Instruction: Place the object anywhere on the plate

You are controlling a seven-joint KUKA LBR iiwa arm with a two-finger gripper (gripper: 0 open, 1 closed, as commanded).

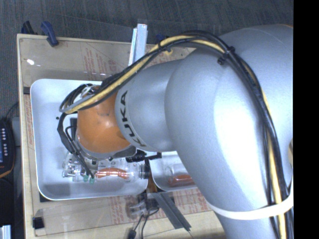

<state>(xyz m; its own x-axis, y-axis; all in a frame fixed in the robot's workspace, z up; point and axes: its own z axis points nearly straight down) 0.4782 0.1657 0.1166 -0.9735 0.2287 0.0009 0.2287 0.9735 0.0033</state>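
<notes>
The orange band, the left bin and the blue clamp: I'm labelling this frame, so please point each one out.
orange band (99, 128), camera view, on its rounded side above the wrist.
left bin (42, 128), camera view, on bare white floor near its left wall.
blue clamp (50, 34), camera view, on its handle at the bench's top-left corner.

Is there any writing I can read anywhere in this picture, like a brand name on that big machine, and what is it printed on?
"UKA": dark letters on the grey arm, just beside its orange band; any letter before them is hidden by the curve.
Red print repeated across the bench surface around the white bins: too small and blurred to read.
Nothing else is legible.
</notes>
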